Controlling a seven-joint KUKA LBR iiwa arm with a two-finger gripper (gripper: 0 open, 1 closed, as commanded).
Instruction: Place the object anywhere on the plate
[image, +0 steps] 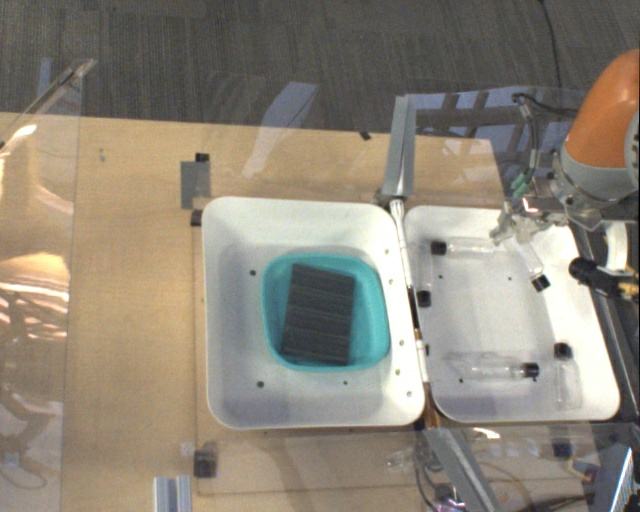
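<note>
A dark grey ribbed block (319, 314) is seen lying flat on the teal plate (375, 318), roughly at the plate's middle, its long side running top to bottom with a slight tilt. Parallel ridges are seen across its upper face. No label, brand or writing can be read on the block or on the plate.

The plate is set in the left white bin (232, 300), a little right of that bin's middle, and is not touching the bin walls.

The right white bin (590, 390) stands just beside the left one, their rims meeting along a shared edge. In it several clear tube-like pieces with black ends are noted: one near the top left (462, 245), one near the bottom (495, 370), and small black bits by the right side. What they are cannot be told.

The arm (604, 120), with its orange band, is seen at the upper right, above the far right corner of the right bin. The gripper (521, 215) is noted below it, well apart from the block and plate; whether it is apart or together cannot be told.

Both bins rest on a wooden desk (110, 300). No writing is legible anywhere.
</note>
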